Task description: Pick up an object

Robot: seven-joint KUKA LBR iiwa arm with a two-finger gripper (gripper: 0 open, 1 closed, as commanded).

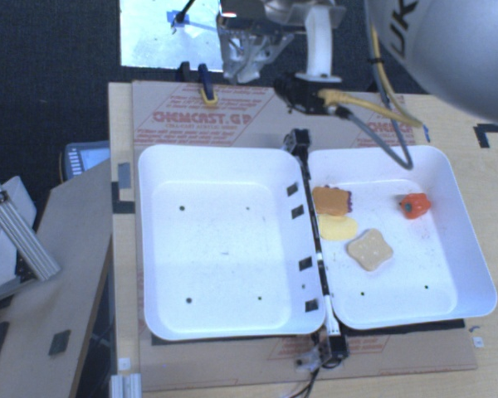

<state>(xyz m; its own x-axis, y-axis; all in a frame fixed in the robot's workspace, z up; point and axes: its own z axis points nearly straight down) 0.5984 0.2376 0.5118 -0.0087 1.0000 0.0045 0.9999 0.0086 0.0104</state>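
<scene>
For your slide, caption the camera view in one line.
Gripper above the bench; right bin holds four toy foods.

Red "CHEMCAST GP" lettering runs along the brown sheet (201, 116); "UKA" shows on the arm (448, 31).

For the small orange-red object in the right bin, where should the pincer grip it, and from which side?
Probably straight from above, closing across the middle of the small orange-red chunky object. It sits alone on the shallow white right bin's floor, apart from the other pieces, with open space on every side.
</scene>
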